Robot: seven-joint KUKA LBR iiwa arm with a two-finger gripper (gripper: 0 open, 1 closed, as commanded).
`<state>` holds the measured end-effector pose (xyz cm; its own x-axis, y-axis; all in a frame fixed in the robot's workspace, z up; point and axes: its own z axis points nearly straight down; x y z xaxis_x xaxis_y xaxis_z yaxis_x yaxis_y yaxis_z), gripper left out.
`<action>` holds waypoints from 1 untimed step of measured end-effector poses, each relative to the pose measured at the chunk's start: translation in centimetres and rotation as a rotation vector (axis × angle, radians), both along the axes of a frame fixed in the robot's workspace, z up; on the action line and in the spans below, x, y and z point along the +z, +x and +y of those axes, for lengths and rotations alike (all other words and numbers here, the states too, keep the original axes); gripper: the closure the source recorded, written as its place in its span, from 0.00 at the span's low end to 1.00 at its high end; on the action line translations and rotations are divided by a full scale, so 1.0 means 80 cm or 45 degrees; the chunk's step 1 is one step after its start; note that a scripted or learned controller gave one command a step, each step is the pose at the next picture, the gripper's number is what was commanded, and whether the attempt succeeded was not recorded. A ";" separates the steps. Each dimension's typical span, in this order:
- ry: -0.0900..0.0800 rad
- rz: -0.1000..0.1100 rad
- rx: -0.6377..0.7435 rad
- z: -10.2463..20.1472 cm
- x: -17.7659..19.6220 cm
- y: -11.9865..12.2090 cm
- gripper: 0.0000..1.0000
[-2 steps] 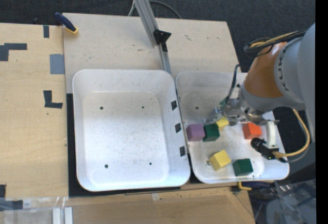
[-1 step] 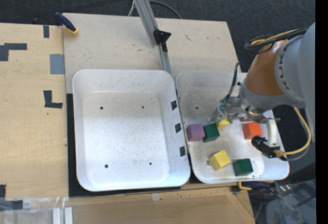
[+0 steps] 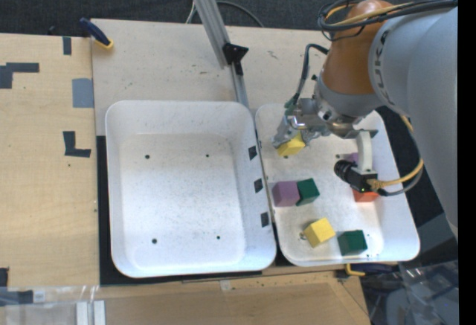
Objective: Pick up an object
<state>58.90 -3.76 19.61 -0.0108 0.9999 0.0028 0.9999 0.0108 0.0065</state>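
A grey robot arm hangs over the right-hand white bin, its claw (image 3: 294, 139) closed around a small yellow block (image 3: 291, 146).

From left to right: a tan table (image 3: 44, 167), then the left bin (image 3: 178, 190) with speckled floor, then the right bin (image 3: 394, 242) holding the blocks. The gripped yellow block sits between the claw's fingers at the right bin's upper left, near the divider. Below it lie one purple block (image 3: 284, 193) touching one green block (image 3: 307, 190); lower, a second yellow block (image 3: 320, 232) beside a second green block (image 3: 352, 242); one orange block (image 3: 365, 195) is partly hidden. Count: two yellow, two green, one purple, one orange. The blocks look light, rigid and smooth, best pinched across two flat opposite faces.
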 end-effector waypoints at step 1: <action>-0.004 0.006 -0.009 -0.015 0.038 0.017 1.00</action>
